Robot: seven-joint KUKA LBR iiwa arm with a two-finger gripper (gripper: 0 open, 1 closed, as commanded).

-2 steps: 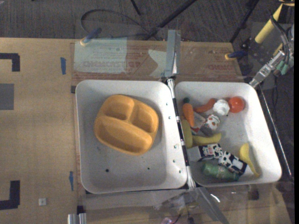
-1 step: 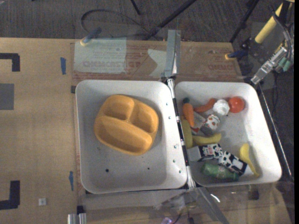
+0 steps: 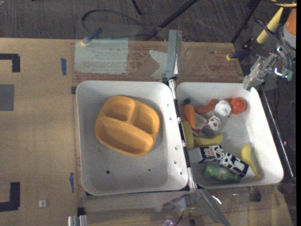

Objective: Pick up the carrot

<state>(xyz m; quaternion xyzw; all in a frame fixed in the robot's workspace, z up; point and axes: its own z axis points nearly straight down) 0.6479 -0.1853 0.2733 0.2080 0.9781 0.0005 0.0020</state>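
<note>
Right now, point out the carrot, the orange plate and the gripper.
carrot (image 3: 189,112): camera view, middle of its orange body, right bin's left side.
orange plate (image 3: 126,125): camera view, ridge between its compartments, left bin.
gripper (image 3: 252,79): camera view, fingertip end, above the right bin's far right corner.

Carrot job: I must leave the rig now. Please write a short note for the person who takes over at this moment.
Gripper: above the far right corner of the right bin, nothing between its fingers; open or shut cannot be told.
Carrot: lies in the right bin near its left wall, beside a yellow banana and other toy food.
Left bin: holds an orange divided plate.
Done: nothing yet; the carrot is not picked up.
Left: bring the gripper over the carrot, go down, grasp it and lift.
</note>
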